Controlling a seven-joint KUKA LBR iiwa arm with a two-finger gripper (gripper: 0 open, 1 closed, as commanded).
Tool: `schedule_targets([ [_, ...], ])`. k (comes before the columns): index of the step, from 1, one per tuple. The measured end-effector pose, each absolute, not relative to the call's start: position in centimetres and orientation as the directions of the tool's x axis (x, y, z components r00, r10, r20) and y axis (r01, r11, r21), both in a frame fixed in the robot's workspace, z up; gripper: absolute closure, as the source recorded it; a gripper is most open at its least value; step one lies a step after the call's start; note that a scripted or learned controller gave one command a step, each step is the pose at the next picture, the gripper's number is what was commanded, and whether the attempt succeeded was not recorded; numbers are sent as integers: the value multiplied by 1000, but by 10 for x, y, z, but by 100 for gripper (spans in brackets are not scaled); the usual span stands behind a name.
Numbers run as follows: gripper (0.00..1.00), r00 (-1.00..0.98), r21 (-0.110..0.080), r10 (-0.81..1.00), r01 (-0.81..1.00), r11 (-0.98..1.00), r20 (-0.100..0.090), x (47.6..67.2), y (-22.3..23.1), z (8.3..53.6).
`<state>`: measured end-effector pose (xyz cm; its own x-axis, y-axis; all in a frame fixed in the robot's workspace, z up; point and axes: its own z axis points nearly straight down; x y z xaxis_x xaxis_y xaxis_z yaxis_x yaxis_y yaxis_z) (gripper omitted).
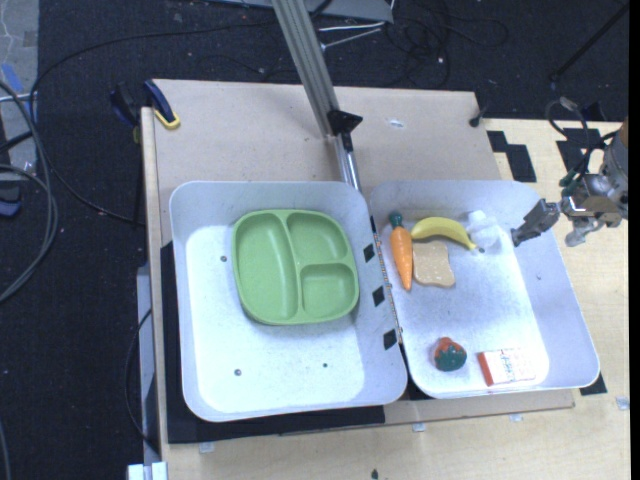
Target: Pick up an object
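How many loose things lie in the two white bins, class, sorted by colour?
Green: 1, divided plate
Orange: 1, carrot
Yellow: 1, banana
Tan: 1, bread slice
White: 1, small object by the banana
Red and green: 1, round toy
Red and white: 1, box
Total: 7

arm (610, 183) cut off at right edge

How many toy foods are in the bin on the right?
5 for sure: a carrot by the left wall, a banana at the top, bread under it, a round red-green fruit and a red-white packet near the front.
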<state>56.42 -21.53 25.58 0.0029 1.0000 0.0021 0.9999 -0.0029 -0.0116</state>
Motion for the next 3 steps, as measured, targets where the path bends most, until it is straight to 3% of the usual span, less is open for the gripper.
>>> schedule_targets([
  [1, 0, -1, 0, 1000, 1000, 1, -1, 567, -215, 263],
  [3, 0, -3, -3, 1000, 1000, 3, 1, 582, -208, 150],
])
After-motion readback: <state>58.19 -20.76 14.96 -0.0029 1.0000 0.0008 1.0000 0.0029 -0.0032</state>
